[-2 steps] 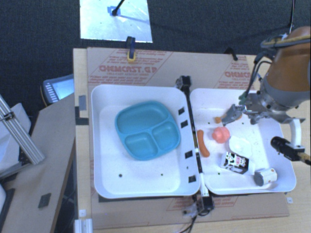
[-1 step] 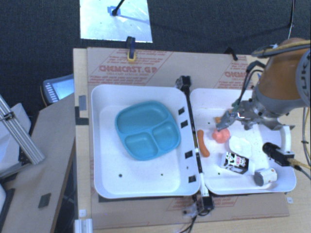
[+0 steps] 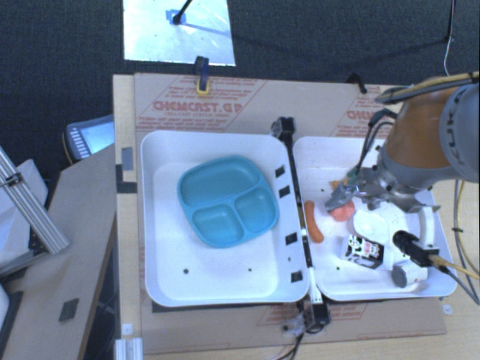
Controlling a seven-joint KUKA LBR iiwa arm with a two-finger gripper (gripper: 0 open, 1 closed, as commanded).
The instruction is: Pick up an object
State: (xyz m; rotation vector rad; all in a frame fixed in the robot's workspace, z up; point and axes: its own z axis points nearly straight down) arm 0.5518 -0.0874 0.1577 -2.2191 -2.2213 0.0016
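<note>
We cannot tell the two-finger gripper's opening above the round orange-red object at right-centre; crowding neighbours risk a miss.

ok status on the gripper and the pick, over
Gripper low in right white bin, above round orange-red object. Grasp unconfirmed. Orange sausage-shaped piece and black-and-white carton close by.

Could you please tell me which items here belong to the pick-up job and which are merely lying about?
Part of the job:
- end effector, low in the right bin
- orange-red round object just under it
- orange sausage-shaped piece
- black-and-white patterned item
- white object

Lying about:
- blue divided plate in the left bin
- yellow clamp on the board's far edge
</note>
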